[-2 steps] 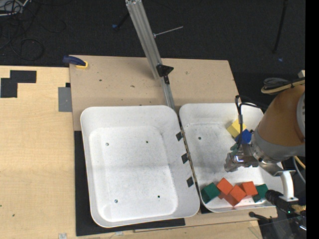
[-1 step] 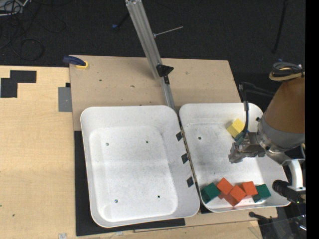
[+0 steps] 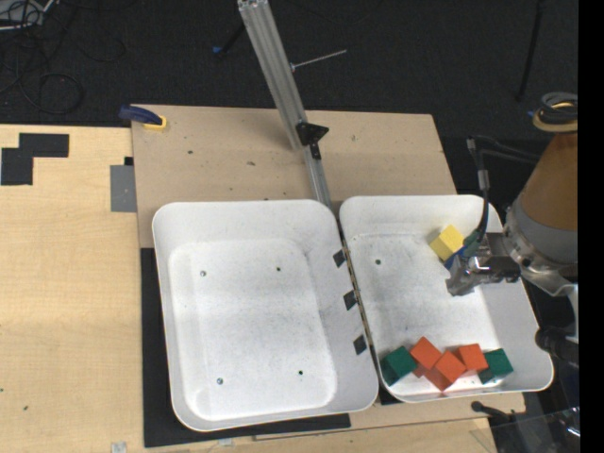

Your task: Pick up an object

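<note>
Grey arm with orange band (image 3: 557,192) reaches in from the right over the right shallow white bin (image 3: 406,229). Gripper (image 3: 462,274) sits low at the bin's right side, just beside a small yellow block (image 3: 447,242); a blue piece shows under the gripper. Claw state: cannot tell. Orange blocks (image 3: 444,360) and green blocks (image 3: 399,362) cluster at the bin's near edge. Left shallow white bin (image 3: 189,234) alongside.

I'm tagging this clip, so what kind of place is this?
Probably a robotics lab bench: two white bins, coloured blocks as grasping props, and a grey arm's gripper reaching in beside a yellow block.
</note>
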